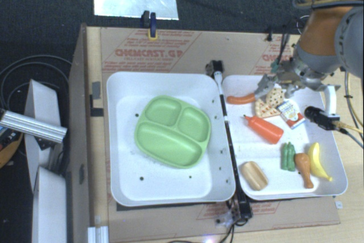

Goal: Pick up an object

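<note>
My gripper (277, 88) hangs over the back of the right bin (335, 179), just above a tan perforated cracker (271, 102). Its fingers (264, 88) are spread open, and nothing is held between them. Left of the cracker lies an orange sausage (241, 99). A white and red packet (290, 112) lies to the right of the cracker. An orange bottle (265, 128) lies in front of the cracker. Nearer the front are a green pepper (288, 156), a chicken drumstick (304, 168), a yellow banana (318, 161) and a bread roll (254, 174).
The left bin (125, 179) holds a green divided plate (173, 131). A black rail (226, 122) runs between the two bins. The arm's orange band (324, 14) and grey wrist reach in from the right, with a black and white fitting (324, 111) over the right bin's edge.
</note>
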Available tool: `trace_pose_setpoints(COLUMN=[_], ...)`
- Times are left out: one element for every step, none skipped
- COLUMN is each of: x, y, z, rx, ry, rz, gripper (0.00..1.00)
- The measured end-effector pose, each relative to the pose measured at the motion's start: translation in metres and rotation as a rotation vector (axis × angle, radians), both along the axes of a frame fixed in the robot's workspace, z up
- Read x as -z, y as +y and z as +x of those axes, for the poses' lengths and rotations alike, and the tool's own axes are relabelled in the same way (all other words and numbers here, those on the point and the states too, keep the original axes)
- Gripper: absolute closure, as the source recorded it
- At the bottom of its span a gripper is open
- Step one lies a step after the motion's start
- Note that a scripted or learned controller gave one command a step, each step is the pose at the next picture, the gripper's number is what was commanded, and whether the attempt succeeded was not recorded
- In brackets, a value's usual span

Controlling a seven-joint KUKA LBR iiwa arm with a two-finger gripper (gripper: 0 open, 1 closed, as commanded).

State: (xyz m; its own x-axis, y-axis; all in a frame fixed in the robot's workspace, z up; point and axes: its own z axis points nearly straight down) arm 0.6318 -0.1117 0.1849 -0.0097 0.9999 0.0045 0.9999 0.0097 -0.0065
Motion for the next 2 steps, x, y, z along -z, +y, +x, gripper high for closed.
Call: trace_pose_setpoints(x=[0.104, 0.090], y=[0.019, 0.018], z=[-0.054, -0.052], rx=[0.010, 0.008], ry=[-0.004, -0.010], rz=[-0.002, -0.005], gripper=[0.00, 1.00])
